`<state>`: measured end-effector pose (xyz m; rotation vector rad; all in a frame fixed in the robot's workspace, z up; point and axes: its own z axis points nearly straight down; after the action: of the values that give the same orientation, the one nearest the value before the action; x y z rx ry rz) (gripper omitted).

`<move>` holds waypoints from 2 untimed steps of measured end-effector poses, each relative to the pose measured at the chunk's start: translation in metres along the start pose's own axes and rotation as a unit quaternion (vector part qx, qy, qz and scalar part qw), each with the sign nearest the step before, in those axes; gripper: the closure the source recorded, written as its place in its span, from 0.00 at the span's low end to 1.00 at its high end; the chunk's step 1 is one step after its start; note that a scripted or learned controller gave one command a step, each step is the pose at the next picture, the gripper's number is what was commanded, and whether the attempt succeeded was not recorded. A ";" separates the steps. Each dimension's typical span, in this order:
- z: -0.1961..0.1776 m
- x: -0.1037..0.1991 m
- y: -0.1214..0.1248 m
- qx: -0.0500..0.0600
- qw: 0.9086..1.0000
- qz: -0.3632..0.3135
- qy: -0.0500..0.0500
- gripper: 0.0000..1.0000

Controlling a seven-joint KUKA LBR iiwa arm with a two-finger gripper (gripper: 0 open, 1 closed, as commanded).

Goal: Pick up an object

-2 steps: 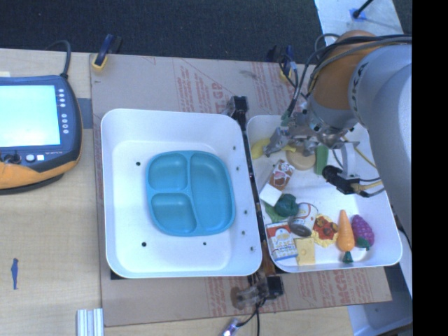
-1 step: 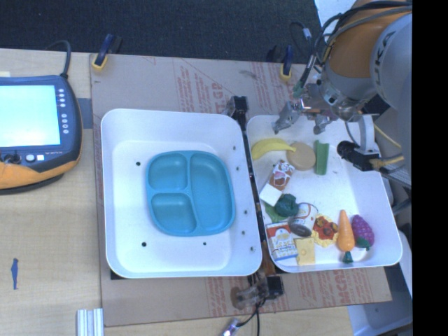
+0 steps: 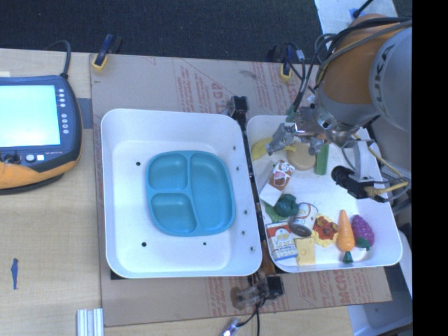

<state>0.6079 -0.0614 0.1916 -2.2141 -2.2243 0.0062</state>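
Observation:
My gripper (image 3: pixel 301 145) hangs over the far end of the right bin (image 3: pixel 383 257), open, its fingers (image 3: pixel 283 138) spread. A tan round piece (image 3: pixel 302 158) lies just below and between them; whether they touch it I cannot tell. Beside it are a yellow banana-like toy (image 3: pixel 260 149) and a green stick (image 3: pixel 321 159). A small brown and white toy (image 3: pixel 281 175) sits a little nearer. At the near end lie a green leafy toy (image 3: pixel 285 205), a carrot (image 3: pixel 344 231), purple grapes (image 3: pixel 362 229), a red packet (image 3: pixel 281 242) and a yellow block (image 3: pixel 305 252).
The left bin (image 3: pixel 119 257) holds a blue divided plate (image 3: pixel 189 192). A black clip (image 3: pixel 239 106) sits on the wall between the bins. A tablet-like pendant (image 3: pixel 35 128) lies at the bench's left. The arm's cables and a black part (image 3: pixel 348 179) overhang the right bin.

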 end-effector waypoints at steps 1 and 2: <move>0.082 -0.034 -0.008 0.001 1.000 0.000 0.000 0.00; 0.071 -0.035 -0.008 0.000 1.000 -0.001 -0.001 1.00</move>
<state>0.6002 -0.0964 0.1211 -2.2126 -2.2273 0.0087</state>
